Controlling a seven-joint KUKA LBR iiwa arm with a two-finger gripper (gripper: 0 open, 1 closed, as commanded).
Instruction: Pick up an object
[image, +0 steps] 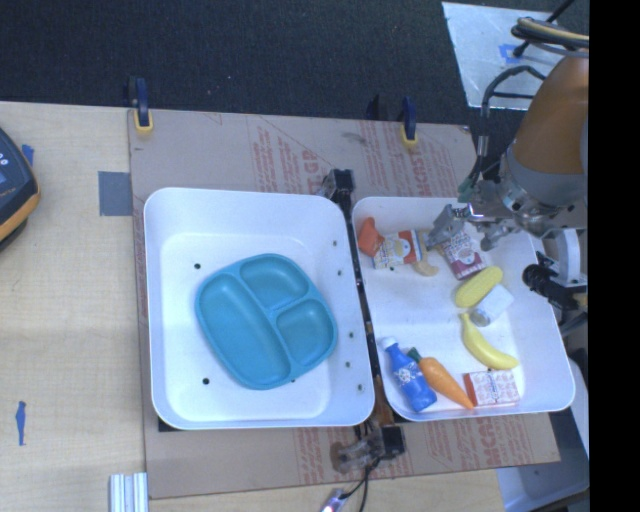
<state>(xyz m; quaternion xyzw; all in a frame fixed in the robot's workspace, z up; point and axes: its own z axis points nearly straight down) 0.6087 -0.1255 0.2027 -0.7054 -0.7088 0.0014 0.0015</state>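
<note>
My gripper (468, 236) hangs over the back part of the right bin (545, 330), its two fingers spread apart and open. Just below it lies a dark red packet (464, 260), not gripped. To its left are a red and white carton (392, 250) and a small beige piece (427, 266). In front of the packet lie a yellow lemon-shaped fruit (478, 287), a banana (486, 345), a carrot (444, 381), a blue bottle (408, 376) and a red and white box (494, 388).
The left bin (170, 300) holds a blue divided plate (265, 320). The grey arm with its orange band (555, 120) reaches in from the right above the right bin's far corner. A dark device (12, 185) sits at the bench's left edge.
</note>
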